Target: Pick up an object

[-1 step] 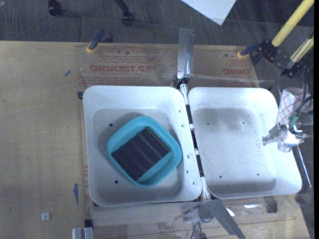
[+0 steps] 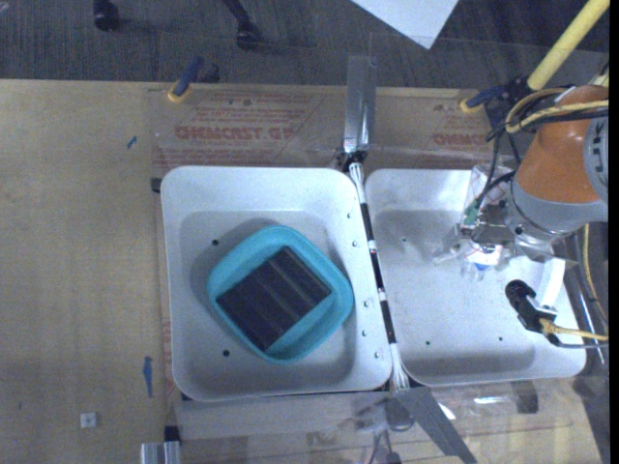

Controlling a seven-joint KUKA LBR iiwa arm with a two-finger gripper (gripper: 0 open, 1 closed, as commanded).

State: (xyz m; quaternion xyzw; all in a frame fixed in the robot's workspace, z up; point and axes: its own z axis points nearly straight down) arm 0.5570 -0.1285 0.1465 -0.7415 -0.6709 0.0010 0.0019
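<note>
- The dish [image 2: 250, 249], a teal square with rounded corners, lies on the floor of the left bin [image 2: 184, 211], turned so its corners point up, down and sideways in the view.
- A dark ridged insert [image 2: 273, 296] sits inside the dish and covers most of its floor; I cannot tell whether it is loose or fixed.
- The gripper [image 2: 472, 251] hangs low over the right bin [image 2: 435, 341], near that bin's far right part and well apart from the dish, with the wall between the bins in the way.
- Whether the gripper is released or clenched I cannot tell; its tip is pale and blurred, and nothing can be seen held in it.
- The arm [image 2: 561, 162] comes in from the right, above the worktop [image 2: 77, 259].
- Judged by its look, the dish is moulded plastic: light, stiff and smooth, so likely slippery on flat faces but not fragile.
- The best hold is probably the raised rim, pinching one wall from inside and outside, since the whole dish looks too wide to span.
- The ridges of the insert might also give a pinch, but lifting it alone could leave the dish behind.
- A rim hold off-centre may tip the dish, so a side near a corner looks safer.
- The pick is not yet begun; the gripper must first cross to the left bin.
</note>
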